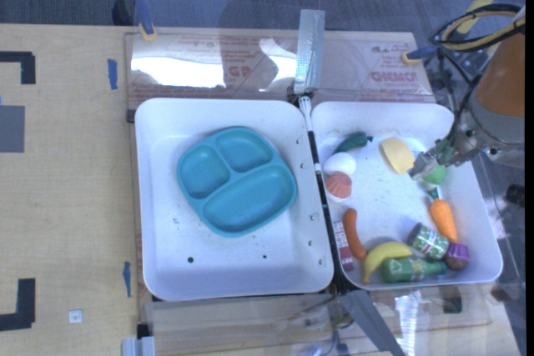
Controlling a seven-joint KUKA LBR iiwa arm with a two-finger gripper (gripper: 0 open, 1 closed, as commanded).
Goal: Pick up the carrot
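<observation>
Hovering over the right bin (488, 217), the end effector (435, 160) hangs just above the carrot (443, 218); its grip state cannot be told.
Camera view: the carrot lies near the bin's right wall, beside a small can (429, 241) and banana (385, 253); a blue divided plate (237, 179) sits in the left bin (158, 204).

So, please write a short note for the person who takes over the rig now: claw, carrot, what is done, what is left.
Claw: over the right bin, near its far right side, just above the carrot's leafy end. Whether it is open or shut is not clear.
Carrot: lies in the right bin, orange body pointing toward the near edge, green top under the claw. A small can and a banana lie close by.
Done: the claw is near the carrot.
Left: grasp the carrot and lift it; it is not yet lifted.
</observation>
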